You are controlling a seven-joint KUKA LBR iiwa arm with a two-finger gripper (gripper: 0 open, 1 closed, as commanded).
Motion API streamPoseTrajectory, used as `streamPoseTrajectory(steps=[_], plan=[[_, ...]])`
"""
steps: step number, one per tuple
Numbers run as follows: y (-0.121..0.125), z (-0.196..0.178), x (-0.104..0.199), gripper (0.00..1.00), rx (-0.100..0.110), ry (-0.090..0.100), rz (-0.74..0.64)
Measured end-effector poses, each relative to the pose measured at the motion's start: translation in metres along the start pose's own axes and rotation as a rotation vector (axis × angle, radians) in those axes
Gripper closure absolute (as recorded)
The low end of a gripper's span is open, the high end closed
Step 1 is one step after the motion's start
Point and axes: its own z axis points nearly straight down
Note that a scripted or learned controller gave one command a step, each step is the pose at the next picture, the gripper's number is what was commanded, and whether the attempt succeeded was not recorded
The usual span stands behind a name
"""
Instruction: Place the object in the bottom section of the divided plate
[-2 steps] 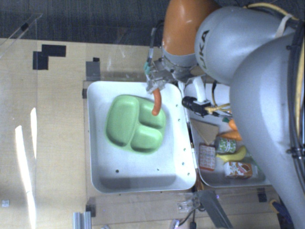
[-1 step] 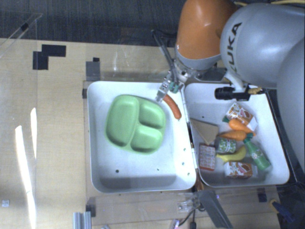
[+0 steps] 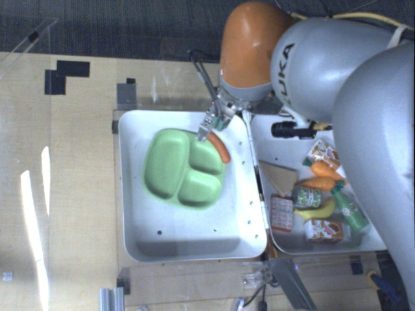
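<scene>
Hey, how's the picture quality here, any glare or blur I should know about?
Camera view: bright glare streaks on the bench at left; the arm is soft and oversized, close to the lens; the green plate casts a soft shadow in its white bin; toys in the right bin look slightly blurry.

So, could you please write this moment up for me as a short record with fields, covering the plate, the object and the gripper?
plate: green divided plate, three sections, in the left bin
object: orange sausage-like item lying on the plate's upper right section, at its rim
gripper: gripper at the item's upper end
right bin: right bin holds mixed toy foods, among them a banana and a carrot
task state: bottom section bears nothing yet
</scene>
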Motion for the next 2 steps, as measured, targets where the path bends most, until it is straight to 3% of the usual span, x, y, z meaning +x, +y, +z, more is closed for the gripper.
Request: streamPoseTrajectory(steps=[1, 2], plan=[[-0.017, -0.04, 0.035, 1.0, -0.001, -0.001, -0.228], [-0.023, -0.04, 0.061, 1.0, 0.0, 0.0, -0.283]])
